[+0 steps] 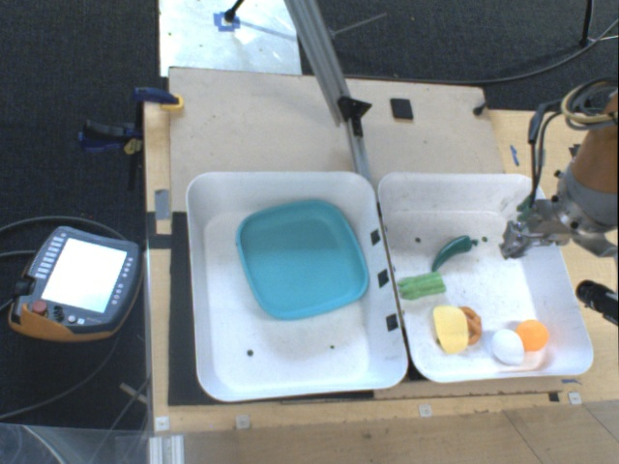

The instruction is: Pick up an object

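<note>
My two-finger gripper (515,242) is hanging over the right-hand shallow white bin (426,193), near its right wall, and I am reaching in from the right with my grey arm (592,187). The fingers are too small and dark against the bin for me to tell whether they are spread or pressed together. Nothing is showing between them.

Just to the gripper's left, apart from it, a dark green curved pepper-like piece (452,250) is lying on the bin floor. Below that, a light green ridged block (422,285) is sitting near the bin's left wall. Further toward the near edge, a yellow rounded block (450,329) is lying with a small brown object (472,325) touching its right side. In the bin's near right corner, a white egg-shaped object (507,346) and an orange ball (532,335) are resting just beside each other.

The left-hand shallow white bin (222,356) is holding a teal square plastic plate (302,257). On the dark floor to the far left, a grey and orange handheld control pendant (75,281) is lying with its screen lit.
</note>
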Controlling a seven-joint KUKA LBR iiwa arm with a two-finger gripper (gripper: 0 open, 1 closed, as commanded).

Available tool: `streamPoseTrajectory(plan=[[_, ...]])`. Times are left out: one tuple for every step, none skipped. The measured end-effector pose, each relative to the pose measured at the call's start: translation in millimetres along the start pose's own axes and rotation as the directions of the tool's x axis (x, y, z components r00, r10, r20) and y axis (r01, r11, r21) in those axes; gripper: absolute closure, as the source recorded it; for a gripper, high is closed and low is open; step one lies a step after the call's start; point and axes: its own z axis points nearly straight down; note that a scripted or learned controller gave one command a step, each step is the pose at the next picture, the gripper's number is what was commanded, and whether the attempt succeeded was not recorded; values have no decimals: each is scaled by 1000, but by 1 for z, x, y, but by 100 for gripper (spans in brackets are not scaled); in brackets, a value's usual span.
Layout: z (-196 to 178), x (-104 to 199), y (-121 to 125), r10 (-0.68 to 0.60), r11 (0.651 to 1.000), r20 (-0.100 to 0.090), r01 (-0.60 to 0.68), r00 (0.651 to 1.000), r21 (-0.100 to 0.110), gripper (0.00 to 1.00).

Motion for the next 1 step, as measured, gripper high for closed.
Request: streamPoseTrajectory(plan=[[-44, 0, 1, 1, 1000, 0, -1, 1000, 0, 100]])
